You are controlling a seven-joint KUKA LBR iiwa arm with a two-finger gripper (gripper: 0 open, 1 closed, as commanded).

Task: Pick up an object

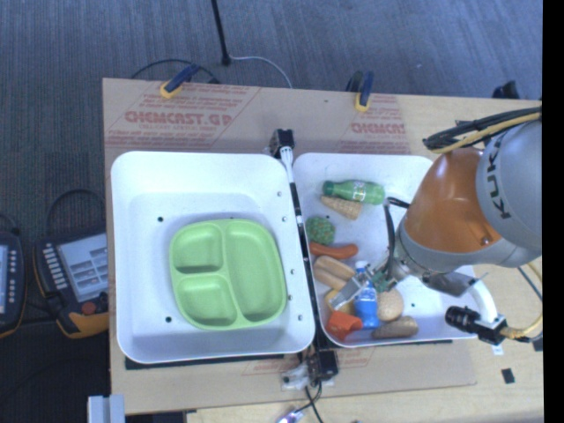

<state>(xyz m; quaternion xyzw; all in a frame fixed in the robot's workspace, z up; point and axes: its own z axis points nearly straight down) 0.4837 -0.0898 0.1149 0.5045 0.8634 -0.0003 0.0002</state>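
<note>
The arm's jaws (357,286) reach down into the right bin (423,167), amid the toy food heaped at its near end; whether they are wide or narrow I cannot tell. Just beside them lie a blue bottle (367,307), a hot dog (334,272) and a red piece (345,324). The left bin (145,179) holds a green divided plate (229,271).

Bright even light, soft shadows, slight overall blur
</note>
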